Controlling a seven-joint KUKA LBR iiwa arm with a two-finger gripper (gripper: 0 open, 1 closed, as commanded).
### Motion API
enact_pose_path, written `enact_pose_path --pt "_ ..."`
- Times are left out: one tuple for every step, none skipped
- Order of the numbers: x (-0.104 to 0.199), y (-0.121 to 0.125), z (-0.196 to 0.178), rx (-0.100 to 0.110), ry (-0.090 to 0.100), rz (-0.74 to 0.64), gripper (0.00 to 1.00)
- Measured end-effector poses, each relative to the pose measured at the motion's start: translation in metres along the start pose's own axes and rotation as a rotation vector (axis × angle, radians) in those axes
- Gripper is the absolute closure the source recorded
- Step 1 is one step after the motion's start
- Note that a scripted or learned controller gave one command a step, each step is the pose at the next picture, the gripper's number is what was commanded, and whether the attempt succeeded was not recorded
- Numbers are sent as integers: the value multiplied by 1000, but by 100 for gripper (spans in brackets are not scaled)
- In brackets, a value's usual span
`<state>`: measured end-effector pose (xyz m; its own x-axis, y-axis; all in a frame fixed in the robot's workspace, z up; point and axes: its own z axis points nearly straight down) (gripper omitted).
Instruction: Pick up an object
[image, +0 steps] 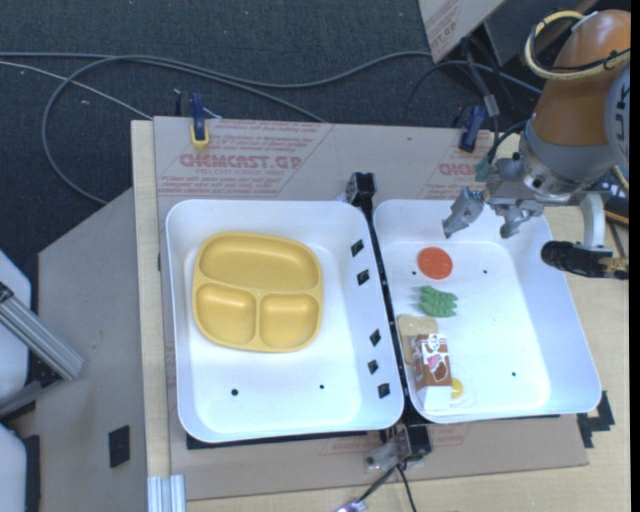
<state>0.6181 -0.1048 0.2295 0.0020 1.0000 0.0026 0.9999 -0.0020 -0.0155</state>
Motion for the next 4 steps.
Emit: enact_pose_path --pt "0 2 -8 -14 -2 -2 0" --pt "9 0 39 -9 -1 -3 0" --pt "11 0 102 -9 -1 -2 0" --pt "11 1 147 -11 -1 -2 0"
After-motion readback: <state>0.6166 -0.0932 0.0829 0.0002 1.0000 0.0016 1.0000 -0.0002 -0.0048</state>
